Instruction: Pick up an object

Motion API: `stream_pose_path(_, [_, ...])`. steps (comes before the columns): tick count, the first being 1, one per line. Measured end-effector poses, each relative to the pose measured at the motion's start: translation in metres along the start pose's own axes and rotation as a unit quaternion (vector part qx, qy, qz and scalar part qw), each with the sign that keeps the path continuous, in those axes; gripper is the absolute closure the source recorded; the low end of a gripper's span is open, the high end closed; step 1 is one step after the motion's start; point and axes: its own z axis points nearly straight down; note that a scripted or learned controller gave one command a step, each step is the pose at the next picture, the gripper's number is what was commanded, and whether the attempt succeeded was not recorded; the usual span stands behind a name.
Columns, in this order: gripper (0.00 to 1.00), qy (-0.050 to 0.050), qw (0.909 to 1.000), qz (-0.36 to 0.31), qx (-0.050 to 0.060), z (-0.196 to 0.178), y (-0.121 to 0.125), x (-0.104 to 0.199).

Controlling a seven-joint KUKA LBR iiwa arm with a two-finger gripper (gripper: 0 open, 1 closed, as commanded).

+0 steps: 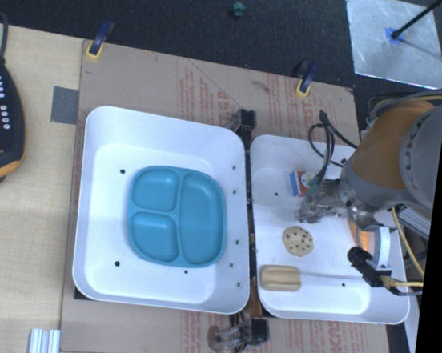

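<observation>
The left bin (89, 195) holds a blue divided plate (177, 216), lying flat near its middle. In the right bin (381, 310) a round speckled biscuit (297, 240) lies near the centre, a tan block (281, 278) sits just beside it toward the near wall, and a small red, white and blue packet (295, 181) lies farther back, partly hidden. The gripper (311, 212) hangs between packet and biscuit, close above the biscuit — whether it is open or closed cannot be told
</observation>
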Motion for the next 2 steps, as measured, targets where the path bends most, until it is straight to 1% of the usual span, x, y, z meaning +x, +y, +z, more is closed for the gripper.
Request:
stream_pose_path(1, [0.00,0.000,1.0000,0.000,0.000,0.000,0.000,0.000])
stream_pose_path(2, [0.00,0.001,1.0000,0.001,0.005,0.010,0.059,-0.009])
